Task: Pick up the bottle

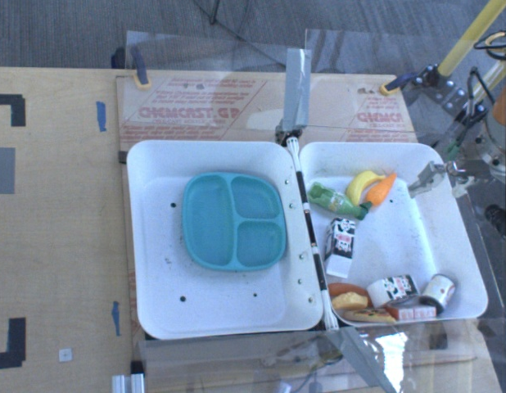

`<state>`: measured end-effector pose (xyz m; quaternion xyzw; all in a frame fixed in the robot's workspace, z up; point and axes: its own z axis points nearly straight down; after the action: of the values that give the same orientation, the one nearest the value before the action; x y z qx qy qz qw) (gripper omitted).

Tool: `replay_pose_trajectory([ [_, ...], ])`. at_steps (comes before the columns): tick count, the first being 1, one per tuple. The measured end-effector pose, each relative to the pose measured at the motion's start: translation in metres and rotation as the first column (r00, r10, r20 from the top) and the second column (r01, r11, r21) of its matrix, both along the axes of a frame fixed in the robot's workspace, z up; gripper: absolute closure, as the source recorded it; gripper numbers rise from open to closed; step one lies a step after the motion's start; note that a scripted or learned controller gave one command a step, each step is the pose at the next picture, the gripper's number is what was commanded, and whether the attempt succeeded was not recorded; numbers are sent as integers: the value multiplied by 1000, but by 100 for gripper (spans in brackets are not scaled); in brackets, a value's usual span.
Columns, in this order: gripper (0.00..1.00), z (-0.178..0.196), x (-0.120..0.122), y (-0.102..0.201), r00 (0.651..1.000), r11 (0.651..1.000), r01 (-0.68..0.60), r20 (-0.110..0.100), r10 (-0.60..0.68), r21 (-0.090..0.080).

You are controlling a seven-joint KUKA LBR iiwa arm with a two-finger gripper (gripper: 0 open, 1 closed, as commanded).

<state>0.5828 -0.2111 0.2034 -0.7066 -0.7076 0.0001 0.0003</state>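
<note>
A light wooden tabletop carried two shallow white bins side by side, seen from above at a slant. The left bin held a teal divided plate near its middle. The right bin held a scatter of small things: a green bottle near its upper left, a yellow banana and an orange carrot-like piece just beside the bottle's upper right end, a small black-and-white carton just below the bottle, and a cluster of food items and a small can along the bottom edge. The bottle lay on its side, its long axis running from upper left down to lower right, with a darker end toward the banana. The hand reached in from the right, over the bin's upper right part, grey and thin; whether it stood apart or together could not be told at this size, and nothing showed in it. The bottle lay to the hand's left and slightly lower in the view, well apart, with the banana and the orange piece between them. A reach would likely need to cross over those two, and to close across the bottle's narrow width.
</note>
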Motion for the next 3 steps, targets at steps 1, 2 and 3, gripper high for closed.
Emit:
replay_pose_trajectory([
  [1, 0, -83, -38, 101, 961, 961, 277, -1, -277, 0],
  [2, 0, -114, -92, 55, 851, 851, 526, 8, -526, 4],
  [3, 100, -104, -92, 53, 849, 849, 528, 11, -528, -2],
])
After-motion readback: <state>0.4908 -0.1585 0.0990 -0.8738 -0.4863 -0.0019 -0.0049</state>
